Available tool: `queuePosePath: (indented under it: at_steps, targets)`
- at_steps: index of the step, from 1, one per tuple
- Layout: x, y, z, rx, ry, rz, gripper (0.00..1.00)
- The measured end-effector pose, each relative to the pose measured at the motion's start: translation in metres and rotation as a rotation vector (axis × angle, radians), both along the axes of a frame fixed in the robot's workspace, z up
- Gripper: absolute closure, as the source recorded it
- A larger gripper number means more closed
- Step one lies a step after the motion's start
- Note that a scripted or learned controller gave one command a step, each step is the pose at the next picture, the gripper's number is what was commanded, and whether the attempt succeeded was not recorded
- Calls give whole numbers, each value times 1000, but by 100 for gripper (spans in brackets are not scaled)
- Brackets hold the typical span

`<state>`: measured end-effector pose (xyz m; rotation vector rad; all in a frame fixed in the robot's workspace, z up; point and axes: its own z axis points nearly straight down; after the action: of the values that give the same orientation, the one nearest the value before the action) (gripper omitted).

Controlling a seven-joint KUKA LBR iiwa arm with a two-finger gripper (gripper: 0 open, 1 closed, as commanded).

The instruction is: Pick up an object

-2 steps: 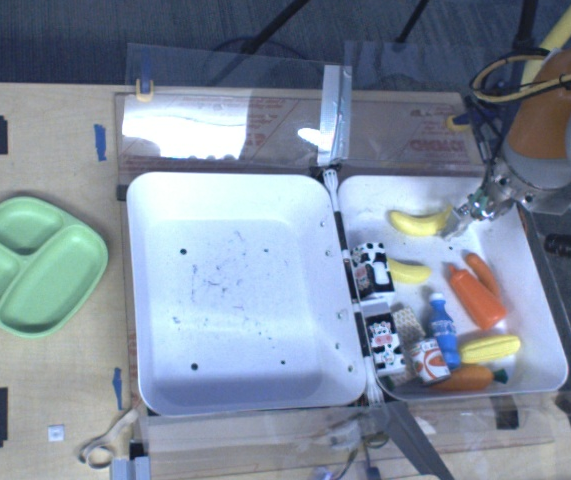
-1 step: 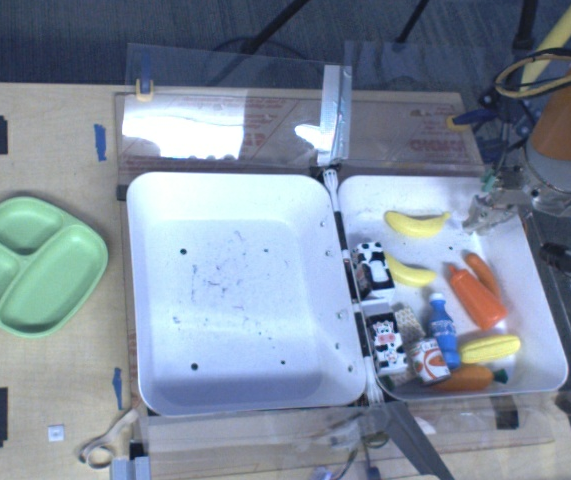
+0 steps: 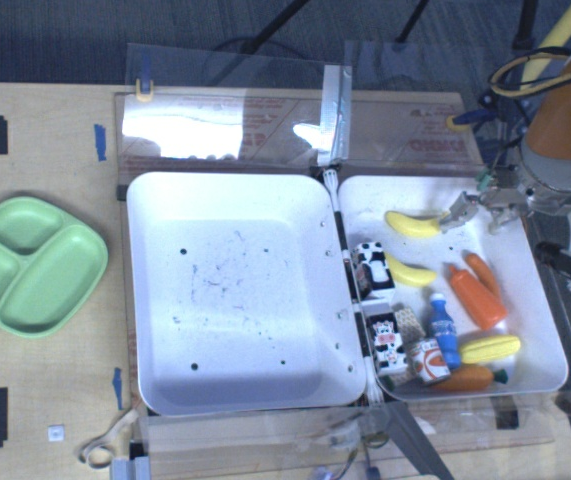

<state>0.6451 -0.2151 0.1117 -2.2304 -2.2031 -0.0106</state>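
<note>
Crowded along the right bin's [image 3: 550,353] near wall, the toys leave little room — the tool [image 3: 483,208], spread and holding nothing beside the far banana [image 3: 412,225], could nudge it away.

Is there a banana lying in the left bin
No, both bananas lie in the right bin, not the left bin.

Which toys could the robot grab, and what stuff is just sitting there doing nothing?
For the job:
- gripper, above the right bin
- two bananas
- orange bottle
- blue bottle
- yellow corn cob
- carrot
- small can

Just lying about:
- green divided plate
- left bin
- clear plastic sheets
</note>
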Motion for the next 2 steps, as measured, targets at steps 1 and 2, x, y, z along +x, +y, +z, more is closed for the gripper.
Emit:
queuePosePath:
  at_steps: [1,2]
  targets:
    - [-66,2,30,-8,-1,194,0]
    - [-54,-9,119,-12,-4,34,0]
